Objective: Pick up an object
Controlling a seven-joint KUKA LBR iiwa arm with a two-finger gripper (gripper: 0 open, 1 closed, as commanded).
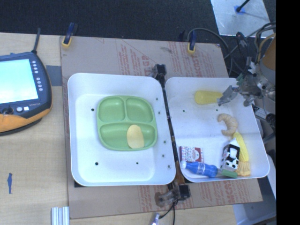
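Camera view: slanted look down on two white bins on a tabletop.
Hand (pixel 233 93): low over the right bin (pixel 187 125), beside a yellow cup (pixel 207 97); how far open, cannot tell; nothing visibly held.
Nearby: croissant (pixel 228 123), corn cob (pixel 242 153), blue bottle (pixel 200 168).
Advice: centre over the cup, descend squarely, then close.

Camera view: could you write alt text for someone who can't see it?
A grey robot gripper hovers beside a yellow plastic cup lying in the right white bin, which also holds a croissant and toy corn cob. The left white bin holds a green divided plate.
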